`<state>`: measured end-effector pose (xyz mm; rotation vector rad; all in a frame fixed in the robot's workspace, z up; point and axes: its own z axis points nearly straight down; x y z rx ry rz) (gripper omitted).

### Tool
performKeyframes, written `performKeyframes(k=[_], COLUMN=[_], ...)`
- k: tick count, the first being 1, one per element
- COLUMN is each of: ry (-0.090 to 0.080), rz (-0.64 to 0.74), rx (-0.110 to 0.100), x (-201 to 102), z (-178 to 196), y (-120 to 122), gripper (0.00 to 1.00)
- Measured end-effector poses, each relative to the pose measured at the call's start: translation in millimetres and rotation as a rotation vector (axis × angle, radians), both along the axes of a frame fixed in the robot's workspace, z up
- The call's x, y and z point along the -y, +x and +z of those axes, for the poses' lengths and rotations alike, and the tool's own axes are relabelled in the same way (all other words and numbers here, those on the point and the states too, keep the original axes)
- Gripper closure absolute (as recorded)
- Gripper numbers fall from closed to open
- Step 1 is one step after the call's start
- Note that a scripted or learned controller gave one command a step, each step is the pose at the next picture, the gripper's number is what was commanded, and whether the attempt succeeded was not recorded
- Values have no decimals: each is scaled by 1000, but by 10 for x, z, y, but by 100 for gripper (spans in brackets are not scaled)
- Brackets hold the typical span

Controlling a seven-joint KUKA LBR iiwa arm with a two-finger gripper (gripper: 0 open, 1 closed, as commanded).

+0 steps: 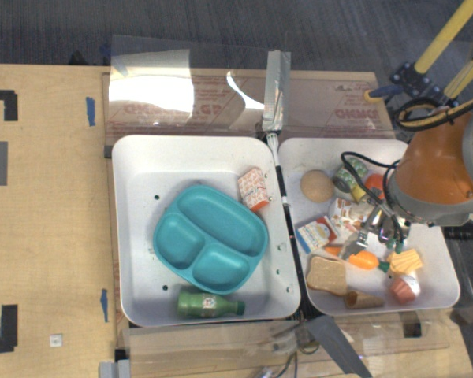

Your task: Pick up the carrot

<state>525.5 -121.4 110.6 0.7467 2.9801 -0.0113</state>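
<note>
The gripper hangs low in the right bin, its metal fingers pointing down into the clutter; whether they stand apart or together I cannot tell, for they are small and blurred against the things beneath, and nothing can be seen clamped between them. The carrot lies just below the gripper, a short orange piece with a green end turned away from the left bin; it rests on the bin floor, close to touching the slice of bread on its far side from the arm, with a yellow ridged piece just beyond its green end.

It looks to be a toy vegetable of moulded plastic; by that judgement it is light, stiff and smooth, so it should not crush, but it may slip or roll out from between hard fingers if pinched near a tapering end. The best hold is likely across the thick middle of the orange body, fingers closing over its short width rather than along its length; the bread crowds one side, so the fingers need room there. Near the gripper lie a small printed packet and a round tan ball.
</note>
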Motion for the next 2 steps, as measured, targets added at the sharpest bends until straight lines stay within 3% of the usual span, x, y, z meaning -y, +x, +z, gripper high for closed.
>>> performKeyframes(k=[1,2], ry=[32,33], rz=[-232,-228], rx=[-34,-34], x=[-238,-254], z=[-161,-61], y=[-368,-361], gripper=[0,100])
